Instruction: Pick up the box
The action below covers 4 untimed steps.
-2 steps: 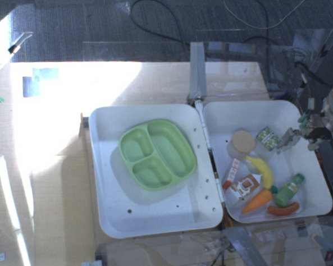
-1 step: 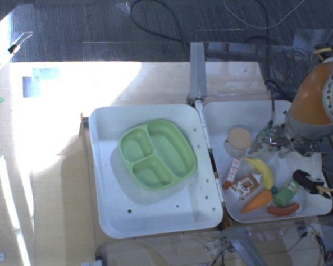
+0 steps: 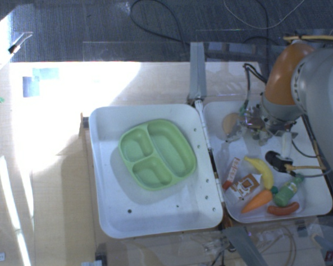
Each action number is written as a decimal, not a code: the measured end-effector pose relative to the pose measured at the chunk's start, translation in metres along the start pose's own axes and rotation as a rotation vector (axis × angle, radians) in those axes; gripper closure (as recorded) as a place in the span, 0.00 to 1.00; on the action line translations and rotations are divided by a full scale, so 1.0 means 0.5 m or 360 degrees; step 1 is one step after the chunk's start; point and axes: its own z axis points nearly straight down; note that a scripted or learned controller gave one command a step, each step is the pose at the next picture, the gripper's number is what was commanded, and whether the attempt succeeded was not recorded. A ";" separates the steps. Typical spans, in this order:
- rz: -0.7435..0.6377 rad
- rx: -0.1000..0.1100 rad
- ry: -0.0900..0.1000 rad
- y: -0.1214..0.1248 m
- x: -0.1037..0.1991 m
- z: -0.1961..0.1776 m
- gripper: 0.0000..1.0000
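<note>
Camera view: box (image 3: 247, 186) hemmed by banana (image 3: 261, 171), carrot (image 3: 256, 200) (possibly touching)

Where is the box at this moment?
The box lies in the right bin, near its front, between the banana and the carrot, with the gripper farther back in that bin.

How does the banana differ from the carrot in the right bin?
The banana is yellow; the carrot is orange. The banana curves, while the carrot runs straight and tapers to a point. The banana lies higher in the view, toward the bin's middle; the carrot lies below it, nearer the near rim. Both lie flat in the right bin, apart from the end effector.
</note>
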 end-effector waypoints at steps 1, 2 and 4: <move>-0.0014 -0.0008 0.0002 0.004 0.004 -0.025 1.00; -0.0015 -0.0008 0.0001 0.004 0.005 -0.025 0.00; -0.0349 -0.0036 -0.0006 -0.020 0.060 -0.002 0.00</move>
